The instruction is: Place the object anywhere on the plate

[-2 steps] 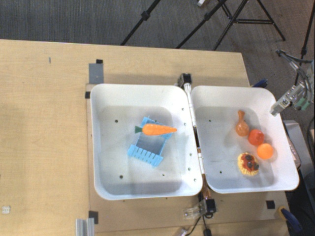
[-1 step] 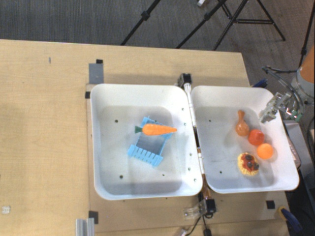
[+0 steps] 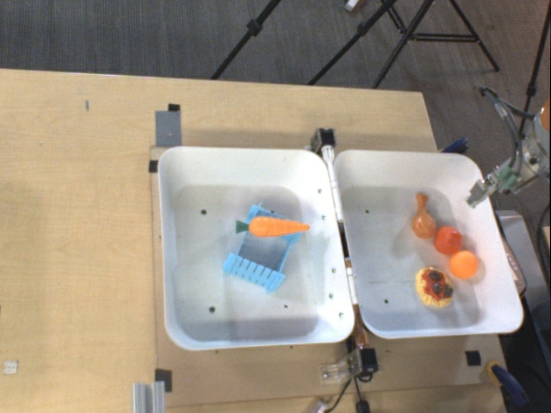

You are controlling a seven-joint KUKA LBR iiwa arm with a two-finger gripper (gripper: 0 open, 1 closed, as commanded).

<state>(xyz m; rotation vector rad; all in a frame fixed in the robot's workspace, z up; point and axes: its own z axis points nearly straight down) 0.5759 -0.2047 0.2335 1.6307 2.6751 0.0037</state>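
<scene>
A blue ribbed plate [image 3: 256, 263] lies tilted in the middle of the left bin [image 3: 185, 231]. An orange toy carrot [image 3: 277, 226] with a green top rests across the plate's far edge, pointing right. My gripper [image 3: 480, 193] hangs at the far right, over the right bin's [image 3: 379, 317] upper right rim, away from the carrot and the plate. Nothing shows in it.
In the right bin lie a tan pear-shaped toy [image 3: 422, 220], a red ball [image 3: 447, 240], an orange ball [image 3: 464, 265] and a small yellow tart [image 3: 435, 286], grouped at its right side. Black tripod legs [image 3: 405, 15] stand on the floor behind the bench.
</scene>
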